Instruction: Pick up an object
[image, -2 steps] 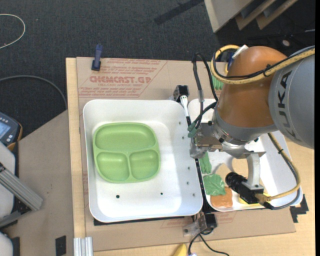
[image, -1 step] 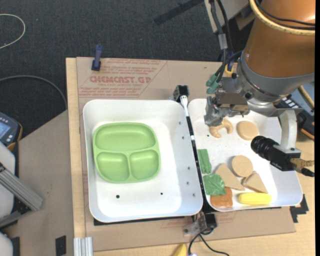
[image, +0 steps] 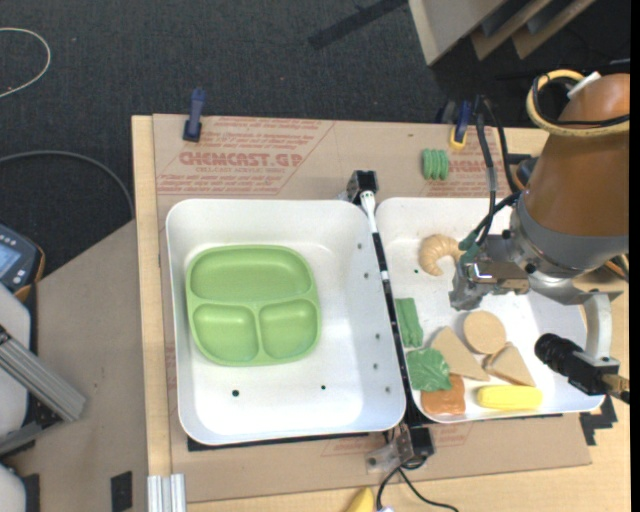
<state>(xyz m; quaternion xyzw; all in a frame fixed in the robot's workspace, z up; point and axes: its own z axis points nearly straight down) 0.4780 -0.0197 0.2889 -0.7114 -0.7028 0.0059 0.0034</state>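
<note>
The brown board on the surface (image: 260, 150) reads "CHEMCAST GP" in red. The end effector (image: 470, 285) hangs over the right bin (image: 400, 225), just beside the croissant (image: 436, 253); how far open it is cannot be told.

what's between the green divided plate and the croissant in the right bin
In the camera view, between the green divided plate and the croissant lie bare bin floor and the black divider bar.

A green divided plate (image: 254, 304) lies in a white bin (image: 190, 395); a yellow block (image: 509, 397) nearby.
</note>
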